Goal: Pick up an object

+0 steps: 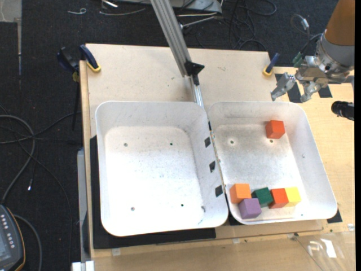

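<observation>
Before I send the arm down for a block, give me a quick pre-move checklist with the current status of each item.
1. Gripper free of any block: ok, nothing sits between its fingers.
2. Fingers spread for a grasp: ok, they look open.
3. Gripper above a block: not ok, it hovers past the far rim of the right bin.
4. Easy target available: ok, the lone orange block stands apart from the others.
5. Near cluster graspable: not ok, the purple block and green block sit packed against neighbours.
6. Left bin undisturbed: ok.
</observation>
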Robot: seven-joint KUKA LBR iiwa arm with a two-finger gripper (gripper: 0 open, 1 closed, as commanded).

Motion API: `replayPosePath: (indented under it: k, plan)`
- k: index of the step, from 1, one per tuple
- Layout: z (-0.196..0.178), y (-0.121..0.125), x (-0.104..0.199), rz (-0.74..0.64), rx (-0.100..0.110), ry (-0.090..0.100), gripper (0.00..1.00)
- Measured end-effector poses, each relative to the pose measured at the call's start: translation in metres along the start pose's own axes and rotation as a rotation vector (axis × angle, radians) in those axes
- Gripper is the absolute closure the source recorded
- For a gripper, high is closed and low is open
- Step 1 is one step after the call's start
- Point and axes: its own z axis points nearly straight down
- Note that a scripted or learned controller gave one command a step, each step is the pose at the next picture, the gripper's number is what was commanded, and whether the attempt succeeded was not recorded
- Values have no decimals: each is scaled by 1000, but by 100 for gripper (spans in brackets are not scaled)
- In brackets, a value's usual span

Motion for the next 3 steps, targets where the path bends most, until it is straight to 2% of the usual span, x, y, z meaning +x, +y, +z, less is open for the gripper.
replayPosePath:
  k: [1, 2, 3]
  plan:
    - [141, -13, -26, 5, 6, 2, 0]
    - [125, -10, -26, 3, -4, -1, 100]
    - [80, -31, 67, -6, -2, 5, 100]
